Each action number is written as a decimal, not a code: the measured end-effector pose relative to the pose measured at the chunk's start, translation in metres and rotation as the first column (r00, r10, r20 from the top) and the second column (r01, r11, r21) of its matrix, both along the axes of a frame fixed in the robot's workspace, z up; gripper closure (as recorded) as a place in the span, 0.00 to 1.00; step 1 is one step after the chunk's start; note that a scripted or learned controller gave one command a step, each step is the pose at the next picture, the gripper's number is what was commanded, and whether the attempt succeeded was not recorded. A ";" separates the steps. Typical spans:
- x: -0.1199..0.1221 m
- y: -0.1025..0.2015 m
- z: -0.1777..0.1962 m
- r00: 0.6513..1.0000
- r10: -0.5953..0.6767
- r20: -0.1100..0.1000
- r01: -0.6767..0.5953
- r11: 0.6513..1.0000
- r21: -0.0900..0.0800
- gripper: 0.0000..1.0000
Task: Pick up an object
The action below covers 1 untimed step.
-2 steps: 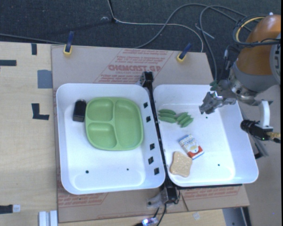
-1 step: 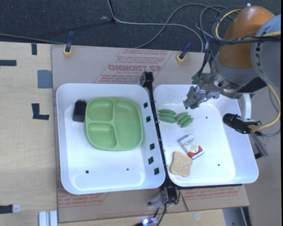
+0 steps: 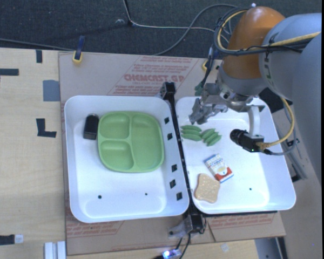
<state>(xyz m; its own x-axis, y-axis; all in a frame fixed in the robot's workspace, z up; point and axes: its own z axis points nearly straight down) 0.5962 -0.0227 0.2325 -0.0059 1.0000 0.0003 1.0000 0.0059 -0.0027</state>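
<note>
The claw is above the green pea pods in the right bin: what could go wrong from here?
1. The pea pods lie flat and thin, so the claw may close over them without catching any.
2. They lie near the divider between the bins; a descent off to that side might strike it.

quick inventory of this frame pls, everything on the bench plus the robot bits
bins: 2, white, side by side on the bench
divided plate: 1, light green, middle of the left bin
small block: 1, black, left bin, against the plate's left edge
pea pods: a small bunch, green, right bin near its left wall
packet: 1, white with blue and red, middle of the right bin
toast slice: 1, tan, right bin, near its front left corner
clamp: 1, yellow and blue, bench's far left corner
arm: 1, grey with orange band, over the right bin
gripper: 1, grey, just above the pea pods; whether it is open is unclear
</note>
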 end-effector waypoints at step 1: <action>0.007 0.050 0.007 1.000 0.001 0.002 -0.001 1.000 0.001 1.00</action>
<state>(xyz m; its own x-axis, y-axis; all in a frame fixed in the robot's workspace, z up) 0.6037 0.0271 0.2393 -0.0064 1.0000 0.0012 1.0000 0.0064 -0.0010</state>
